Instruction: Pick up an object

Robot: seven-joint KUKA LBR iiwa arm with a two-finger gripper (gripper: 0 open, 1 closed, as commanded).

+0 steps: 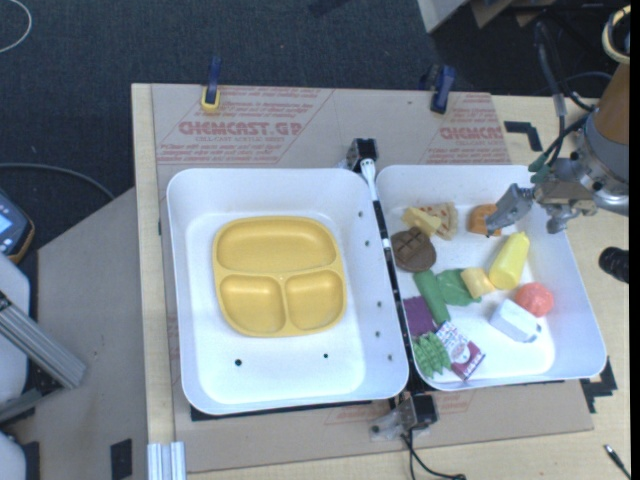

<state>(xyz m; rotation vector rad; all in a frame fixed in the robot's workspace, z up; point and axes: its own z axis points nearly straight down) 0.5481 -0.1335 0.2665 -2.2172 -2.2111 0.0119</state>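
My gripper (533, 211) hangs over the upper right part of the right bin (570, 353), its two grey fingers spread apart with nothing between them. Just left of it lies a small orange piece (484, 217), and right below it a yellow bottle-shaped toy (509, 258). Other toys in this bin are a cheese wedge (432, 217), a brown round cookie (413, 250), a green piece (443, 288), a red ball (535, 299), a white block (515, 321), a purple piece (417, 314) and a printed packet (448, 352).
The left bin (190, 268) holds a yellow divided plate (278, 274). A black divider strip (383, 258) runs between the bins. Blue clamps (212, 86) (441, 86) grip the cardboard at the back edge. Cables hang at the top right.
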